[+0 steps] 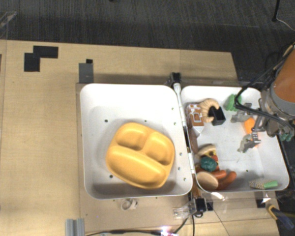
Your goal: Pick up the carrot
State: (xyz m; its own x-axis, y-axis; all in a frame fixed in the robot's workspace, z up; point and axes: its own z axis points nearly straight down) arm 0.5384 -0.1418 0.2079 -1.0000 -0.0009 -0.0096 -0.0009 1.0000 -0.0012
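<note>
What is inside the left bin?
The left bin holds one large yellow bread-shaped object near its middle. Whatever lies under that object is covered, so I cannot tell.

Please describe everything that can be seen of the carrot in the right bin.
The carrot shows as a small bright orange piece, with a smooth surface that looks like plastic. A green piece lies apart from it toward the back, and I cannot tell whether that is its top. It lies in the right part of the right bin, on the white floor. The gripper hangs right beside it, and parts of the arm cover its right side, so its full shape and length are hidden. I cannot tell whether anything touches it.
</note>
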